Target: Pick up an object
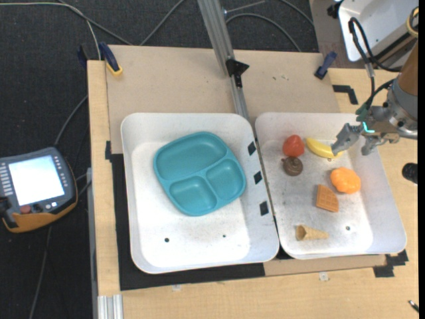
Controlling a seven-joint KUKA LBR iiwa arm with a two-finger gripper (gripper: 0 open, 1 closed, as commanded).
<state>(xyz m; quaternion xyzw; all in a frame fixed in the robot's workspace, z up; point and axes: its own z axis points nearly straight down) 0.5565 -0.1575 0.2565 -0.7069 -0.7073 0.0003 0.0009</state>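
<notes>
The gripper point(356, 140) hangs over the back right part of the right bin point(397, 234) with its two metal fingers spread wide and nothing between them. The curved yellow banana point(320, 148) sits just left of its left fingertip, and the round red tomato point(293, 145) and brown lump point(293, 166) are further left. Below it are the smooth orange point(345, 180), a ridged tan waffle square point(326, 199) and a little cone point(310, 232); way off left, the glossy teal divided plate point(199, 173) lies in the other bin point(143, 244).

Right bin point(372, 241) crowded with food toys; its right side lies open.
</notes>
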